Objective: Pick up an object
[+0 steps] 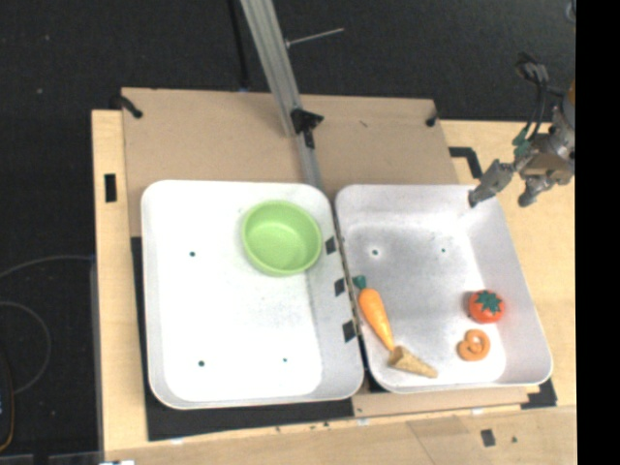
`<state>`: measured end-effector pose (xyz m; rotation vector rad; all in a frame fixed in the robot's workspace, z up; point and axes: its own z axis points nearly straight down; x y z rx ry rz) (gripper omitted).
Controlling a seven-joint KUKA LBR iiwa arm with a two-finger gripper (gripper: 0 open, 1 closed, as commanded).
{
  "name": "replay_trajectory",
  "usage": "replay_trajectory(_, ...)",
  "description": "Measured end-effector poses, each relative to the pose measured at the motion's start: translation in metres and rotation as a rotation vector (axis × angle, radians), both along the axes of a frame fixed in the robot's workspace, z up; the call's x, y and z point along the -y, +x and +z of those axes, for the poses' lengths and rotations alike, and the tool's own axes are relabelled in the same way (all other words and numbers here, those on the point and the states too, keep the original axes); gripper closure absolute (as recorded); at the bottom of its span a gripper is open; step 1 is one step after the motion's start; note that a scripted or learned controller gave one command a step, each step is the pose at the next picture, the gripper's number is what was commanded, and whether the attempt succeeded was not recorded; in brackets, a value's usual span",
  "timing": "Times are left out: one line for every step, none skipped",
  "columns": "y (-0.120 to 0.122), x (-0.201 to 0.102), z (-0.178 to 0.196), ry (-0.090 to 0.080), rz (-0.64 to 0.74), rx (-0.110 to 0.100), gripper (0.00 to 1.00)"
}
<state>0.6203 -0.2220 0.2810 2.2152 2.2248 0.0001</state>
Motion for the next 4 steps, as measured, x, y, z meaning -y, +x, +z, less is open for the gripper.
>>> replay_trajectory(0.000, 0.001, 0.000, -0.001, 0.000, -0.001, 0.00)
replay_trajectory(-0.002, -0.004, -0.061, -0.001, -0.003, -0.006, 0.00)
replay_trajectory(-0.005, -0.007, -0.124, -0.001, -0.004, -0.007, 0.00)
replay_trajectory(-0.006, -0.005, -0.176, -0.002, -0.006, -0.006, 0.00)
